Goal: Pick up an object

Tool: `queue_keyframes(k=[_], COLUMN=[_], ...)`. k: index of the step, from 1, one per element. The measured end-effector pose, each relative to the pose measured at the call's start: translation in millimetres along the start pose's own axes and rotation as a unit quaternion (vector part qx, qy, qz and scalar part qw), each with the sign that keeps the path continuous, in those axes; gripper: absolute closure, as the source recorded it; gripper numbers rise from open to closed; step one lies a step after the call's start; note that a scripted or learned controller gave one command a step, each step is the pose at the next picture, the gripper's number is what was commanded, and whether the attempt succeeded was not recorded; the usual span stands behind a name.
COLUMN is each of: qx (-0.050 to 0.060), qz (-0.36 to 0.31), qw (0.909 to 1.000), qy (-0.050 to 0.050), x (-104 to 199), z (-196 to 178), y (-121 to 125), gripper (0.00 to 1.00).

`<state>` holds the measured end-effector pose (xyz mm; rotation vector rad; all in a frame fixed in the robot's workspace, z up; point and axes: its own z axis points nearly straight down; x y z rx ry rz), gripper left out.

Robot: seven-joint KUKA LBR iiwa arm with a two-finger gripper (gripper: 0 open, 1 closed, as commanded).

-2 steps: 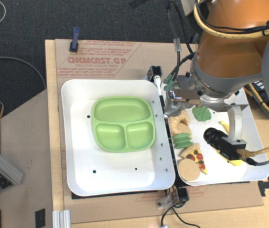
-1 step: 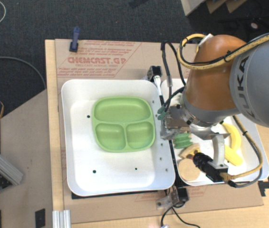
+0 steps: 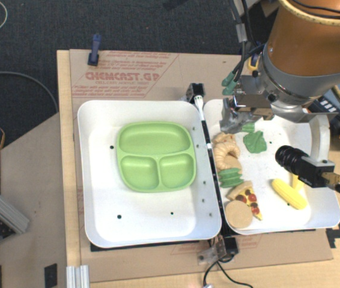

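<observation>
My gripper [image 3: 235,123] hangs low over the far left part of the right bin [image 3: 323,221], just above a tan croissant [image 3: 224,150]. A green leafy piece [image 3: 255,141] lies right beside the fingers. Further down the bin's left side sit a green pod-like toy [image 3: 230,176], a pizza slice [image 3: 246,195] and a round tan cookie [image 3: 239,214]. A yellow banana [image 3: 290,194] lies to the right. I see nothing held between the fingers.
The left bin [image 3: 98,161] holds a green three-compartment plate [image 3: 156,155]. A black cylindrical part [image 3: 299,162] sticks out over the right bin near the banana. The big grey and orange arm [image 3: 314,35] covers the right bin's far side.
</observation>
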<state>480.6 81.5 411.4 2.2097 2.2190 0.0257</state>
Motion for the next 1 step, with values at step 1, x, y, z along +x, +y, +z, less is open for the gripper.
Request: queue_keyframes(k=[1], qx=[0.007], qz=[0.001], qw=[1.0000], qy=[-0.002], x=[-0.4], z=[-1.4], y=[-0.6], gripper=[1.00])
